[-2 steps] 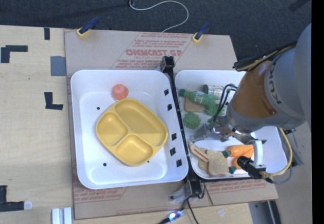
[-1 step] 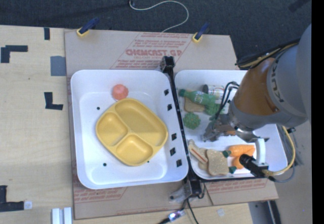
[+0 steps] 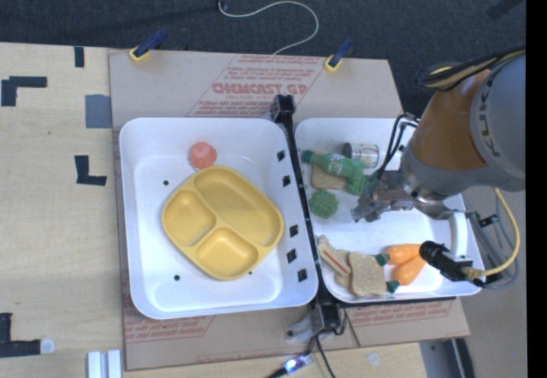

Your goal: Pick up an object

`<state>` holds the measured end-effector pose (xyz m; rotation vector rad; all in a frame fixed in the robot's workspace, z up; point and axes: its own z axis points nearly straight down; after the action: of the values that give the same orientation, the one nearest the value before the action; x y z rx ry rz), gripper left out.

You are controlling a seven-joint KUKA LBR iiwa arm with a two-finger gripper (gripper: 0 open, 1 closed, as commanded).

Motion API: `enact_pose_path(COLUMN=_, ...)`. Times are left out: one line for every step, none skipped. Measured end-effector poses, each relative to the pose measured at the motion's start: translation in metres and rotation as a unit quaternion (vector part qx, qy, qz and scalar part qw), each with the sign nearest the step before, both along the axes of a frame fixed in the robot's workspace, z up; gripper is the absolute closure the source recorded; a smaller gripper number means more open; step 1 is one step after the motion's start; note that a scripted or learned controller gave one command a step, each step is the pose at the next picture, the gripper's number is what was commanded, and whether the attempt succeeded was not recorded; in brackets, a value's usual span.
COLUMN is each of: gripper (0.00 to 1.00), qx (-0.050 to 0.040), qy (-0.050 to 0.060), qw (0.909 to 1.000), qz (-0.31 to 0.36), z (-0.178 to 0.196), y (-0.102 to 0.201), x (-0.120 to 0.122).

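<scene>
My gripper (image 3: 369,203) hangs low over the middle of the right bin (image 3: 432,218), its tip just right of a green broccoli piece (image 3: 324,204). A green bottle (image 3: 336,166) lies just up and left of the tip, with a small clear jar (image 3: 364,151) behind it. A tan cracker-like piece (image 3: 326,179) rests between the bottle and the broccoli. Along the bin's front lie a bread slice (image 3: 368,275), a striped strip (image 3: 332,257) and two orange carrots (image 3: 405,262). Nothing shows in the gripper's hold.
The left bin (image 3: 145,197) holds a yellow divided plate (image 3: 222,221) and a small pink ball (image 3: 202,155). A black divider clip (image 3: 283,108) sits at the back between the bins. The arm's grey and orange body (image 3: 461,132) covers the right bin's back right.
</scene>
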<state>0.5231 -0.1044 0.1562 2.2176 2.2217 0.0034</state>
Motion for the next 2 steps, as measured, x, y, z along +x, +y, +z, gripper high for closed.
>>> enact_pose_path(gripper=1.00, qx=-0.0005, qy=0.000, qw=1.0000, qz=0.000, z=0.058, y=-0.009, x=0.001)
enact_pose_path(gripper=1.00, qx=0.0003, qy=0.002, qw=1.0000, qz=0.000, z=0.068, y=-0.009, x=0.001)
